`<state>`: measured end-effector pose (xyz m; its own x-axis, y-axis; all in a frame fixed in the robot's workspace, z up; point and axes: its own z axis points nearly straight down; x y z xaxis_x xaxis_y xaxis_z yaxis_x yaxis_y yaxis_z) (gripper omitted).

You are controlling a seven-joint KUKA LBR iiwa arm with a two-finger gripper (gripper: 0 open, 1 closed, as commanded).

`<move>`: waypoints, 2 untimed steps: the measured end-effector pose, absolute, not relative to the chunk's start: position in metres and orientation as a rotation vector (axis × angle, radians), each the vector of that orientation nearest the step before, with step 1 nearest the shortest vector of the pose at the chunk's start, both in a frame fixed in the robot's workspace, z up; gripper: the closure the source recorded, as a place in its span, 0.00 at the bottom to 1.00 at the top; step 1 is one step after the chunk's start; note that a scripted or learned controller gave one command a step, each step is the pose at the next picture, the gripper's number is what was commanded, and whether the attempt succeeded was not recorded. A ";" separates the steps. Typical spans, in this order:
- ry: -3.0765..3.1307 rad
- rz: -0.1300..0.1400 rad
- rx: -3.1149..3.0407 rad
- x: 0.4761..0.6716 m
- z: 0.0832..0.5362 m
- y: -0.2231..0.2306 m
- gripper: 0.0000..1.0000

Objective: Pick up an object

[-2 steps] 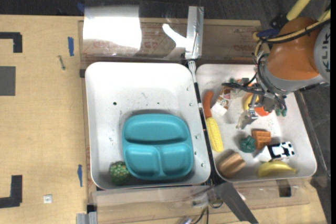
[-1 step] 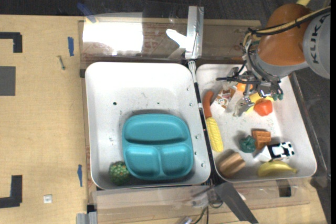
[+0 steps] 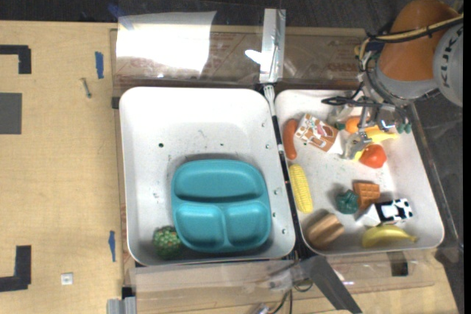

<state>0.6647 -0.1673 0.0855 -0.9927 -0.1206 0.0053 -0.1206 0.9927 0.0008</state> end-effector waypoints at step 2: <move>-3.133 0.008 0.455 0.663 0.261 -0.115 1.00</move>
<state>0.6629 -0.1153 0.2606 -0.9584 -0.2846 -0.0229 -0.2845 0.9586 -0.0085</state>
